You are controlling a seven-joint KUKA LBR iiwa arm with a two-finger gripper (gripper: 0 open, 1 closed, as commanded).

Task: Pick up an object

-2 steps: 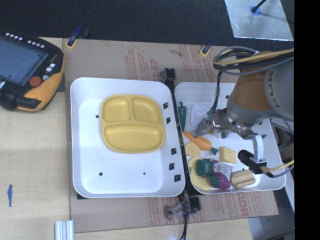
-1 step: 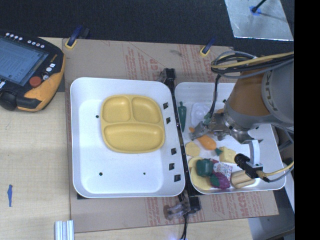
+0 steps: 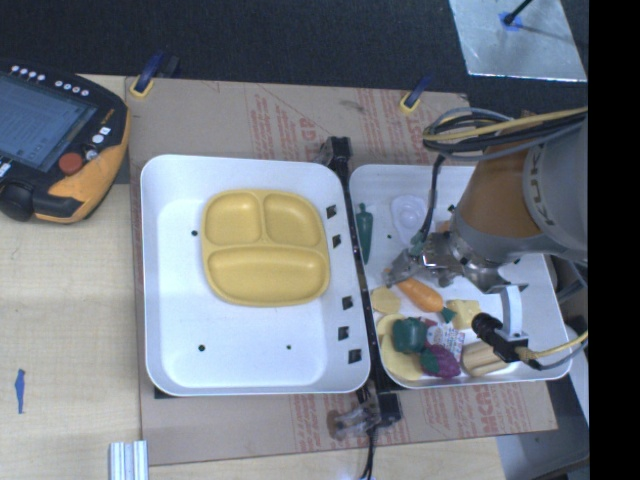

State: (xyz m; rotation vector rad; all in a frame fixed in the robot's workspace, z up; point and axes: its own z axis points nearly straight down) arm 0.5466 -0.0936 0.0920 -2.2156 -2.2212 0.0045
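Cardboard-covered bench holds two white bins, and in the right bin [image 3: 385, 183] the gripper [image 3: 412, 265], its grip impossible to tell, hangs just above-left of the orange carrot [image 3: 421, 293], which lies slantwise toward lower right.

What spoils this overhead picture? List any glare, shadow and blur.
Camera view: the left bin's white floor is washed out by glare, nearly featureless around the yellow divided plate; the arm casts shade over the right bin; the toys under the gripper look soft and smeared; the top background is dark.
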